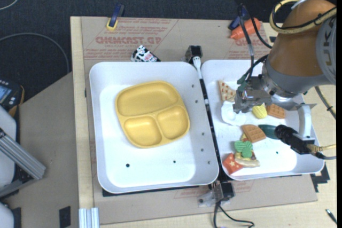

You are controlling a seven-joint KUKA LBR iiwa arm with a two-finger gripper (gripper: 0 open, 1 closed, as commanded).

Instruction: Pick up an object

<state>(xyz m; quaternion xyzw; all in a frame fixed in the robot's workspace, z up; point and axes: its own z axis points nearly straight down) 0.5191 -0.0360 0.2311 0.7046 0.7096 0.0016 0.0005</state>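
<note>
Nearest the frame's bottom, right of centre, sit a tomato slice [231,163] and green toy [245,149]; above them one cracker [253,132], one yellow piece [259,111], one pizza wedge [226,91]; the gripper [243,103] hovers among them (grip state unclear), descent seemingly due; left, one yellow tray [152,114].

Bright, even overhead light; white bins [101,131] near blown out w/ mild glare. Soft shadow under arm [299,45] at 3 o'clock. Slightly soft focus, dark floor at 12.

Robot lab: clamped bins [101,115], cables [224,216].
</note>
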